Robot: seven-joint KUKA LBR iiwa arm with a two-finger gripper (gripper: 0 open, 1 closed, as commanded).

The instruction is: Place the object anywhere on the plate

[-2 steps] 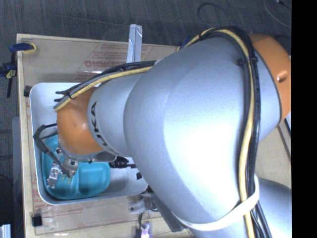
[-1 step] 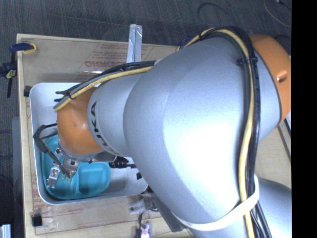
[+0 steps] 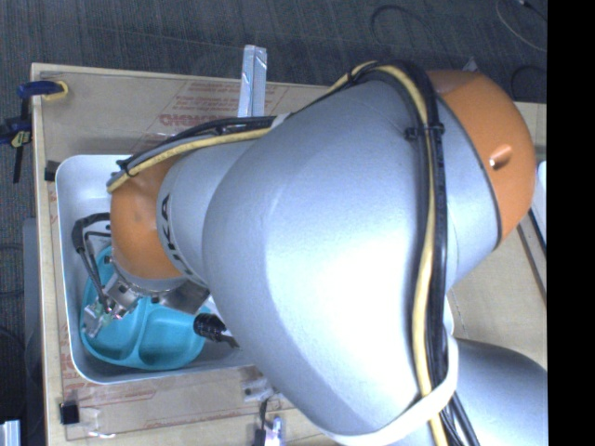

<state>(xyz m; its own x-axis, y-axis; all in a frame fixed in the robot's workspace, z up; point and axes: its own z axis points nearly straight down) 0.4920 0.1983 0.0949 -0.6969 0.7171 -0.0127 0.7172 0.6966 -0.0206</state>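
Smooth grey arm (image 3: 344,249) casing with orange band, black and yellow cables along it, looming closest. Below, metallic gripper (image 3: 100,312) low over glossy turquoise plate (image 3: 158,337), rounded, lying in left white bin (image 3: 65,249). Finger state impossible to tell. Beyond, tan counter (image 3: 139,91) with red print.

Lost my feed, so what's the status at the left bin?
Pincer low in left bin, over blue plate; finger state unclear. Object not made out. Arm blocks most of the bench.
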